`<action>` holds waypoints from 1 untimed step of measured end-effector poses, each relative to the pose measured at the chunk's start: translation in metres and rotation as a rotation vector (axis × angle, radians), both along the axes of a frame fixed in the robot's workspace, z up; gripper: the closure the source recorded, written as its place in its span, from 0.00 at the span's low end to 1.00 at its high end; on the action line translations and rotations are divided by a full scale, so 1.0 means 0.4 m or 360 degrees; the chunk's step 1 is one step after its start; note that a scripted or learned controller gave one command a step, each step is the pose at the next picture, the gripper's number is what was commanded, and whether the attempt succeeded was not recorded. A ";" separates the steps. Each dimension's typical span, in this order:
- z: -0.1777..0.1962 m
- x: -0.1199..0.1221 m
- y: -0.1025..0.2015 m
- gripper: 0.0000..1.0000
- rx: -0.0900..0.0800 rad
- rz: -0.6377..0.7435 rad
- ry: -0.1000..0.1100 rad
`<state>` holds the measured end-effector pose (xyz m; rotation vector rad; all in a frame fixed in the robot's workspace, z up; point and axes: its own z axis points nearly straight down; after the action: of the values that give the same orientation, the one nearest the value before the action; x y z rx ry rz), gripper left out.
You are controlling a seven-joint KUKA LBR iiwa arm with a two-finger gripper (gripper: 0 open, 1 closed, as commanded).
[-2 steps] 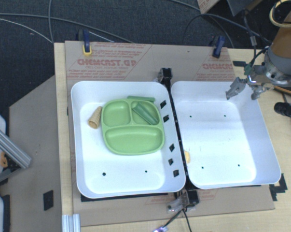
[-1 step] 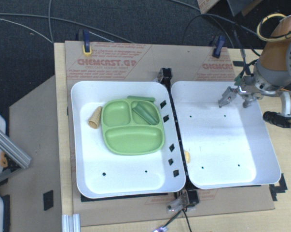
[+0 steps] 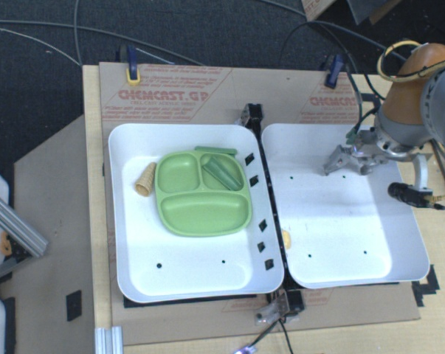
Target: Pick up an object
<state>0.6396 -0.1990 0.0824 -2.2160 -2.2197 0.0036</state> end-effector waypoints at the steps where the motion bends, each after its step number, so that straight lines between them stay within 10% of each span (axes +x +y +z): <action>1: 0.038 0.005 -0.001 1.00 -0.0003 0.0002 -0.0010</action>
<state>0.6415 -0.1993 0.0975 -2.2191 -2.2251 -0.0014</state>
